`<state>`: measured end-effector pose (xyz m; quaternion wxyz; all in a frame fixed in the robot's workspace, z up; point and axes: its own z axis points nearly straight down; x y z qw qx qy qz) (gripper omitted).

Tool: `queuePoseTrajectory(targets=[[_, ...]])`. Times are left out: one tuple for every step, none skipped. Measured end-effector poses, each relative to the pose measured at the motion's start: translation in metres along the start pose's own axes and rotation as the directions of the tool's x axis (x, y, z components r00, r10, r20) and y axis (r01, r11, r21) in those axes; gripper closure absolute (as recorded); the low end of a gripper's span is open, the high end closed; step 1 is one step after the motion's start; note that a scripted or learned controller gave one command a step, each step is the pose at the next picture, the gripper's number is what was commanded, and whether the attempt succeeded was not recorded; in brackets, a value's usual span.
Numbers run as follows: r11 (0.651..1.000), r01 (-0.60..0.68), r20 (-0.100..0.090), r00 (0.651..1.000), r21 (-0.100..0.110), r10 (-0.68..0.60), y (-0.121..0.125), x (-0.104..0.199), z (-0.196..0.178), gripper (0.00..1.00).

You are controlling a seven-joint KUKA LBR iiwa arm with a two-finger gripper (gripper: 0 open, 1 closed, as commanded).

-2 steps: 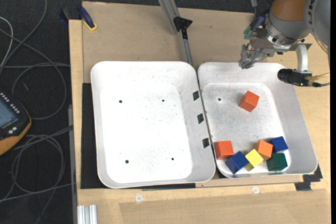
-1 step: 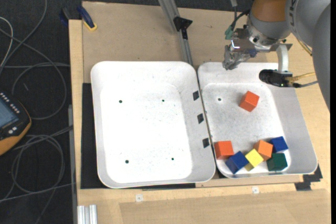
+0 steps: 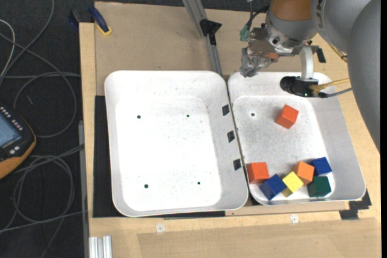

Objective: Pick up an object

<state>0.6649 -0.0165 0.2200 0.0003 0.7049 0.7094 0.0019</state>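
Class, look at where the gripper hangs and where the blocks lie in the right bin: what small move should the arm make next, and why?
Probably shift the gripper from the right bin's far corner toward the lone orange block. That block stands apart from the cluster at the near edge, so it looks easiest to reach.

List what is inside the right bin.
The right bin holds seven blocks. One orange block sits alone near the middle. Along the near edge cluster an orange block, two blue, a yellow, another orange and a green. Anything beneath the cluster is hidden.
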Motion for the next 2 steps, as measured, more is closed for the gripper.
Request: queuePoseTrajectory(targets=[[1.0,0.0,0.0,1.0,0.0,0.0,0.001,0.045,-0.01,1.0],[1.0,0.0,0.0,1.0,0.001,0.0,0.001,0.09,-0.016,1.0]])
